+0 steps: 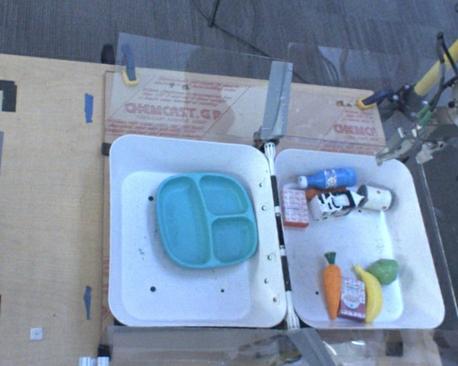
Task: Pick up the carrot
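the gripper (405,146) hangs at the upper right, over the far right corner of the right bin (426,241), at the end of a cluster of metal parts and cables. its fingers are too small and tangled with that hardware to tell whether they are spread or pressed together, and nothing can be seen between them. it is well apart from everything lying in the bin.

the carrot (331,284) lies in the near part of the right bin, orange body pointing toward the near edge, green top toward the middle. just beside it on the right is a small pink box (352,298), then a banana (369,292) and a green vegetable (383,270). farther back lie a blue bottle (329,179), a black and white carton (338,203) and a red packet (294,208).

the left bin (132,210) holds a teal divided plate (207,220).
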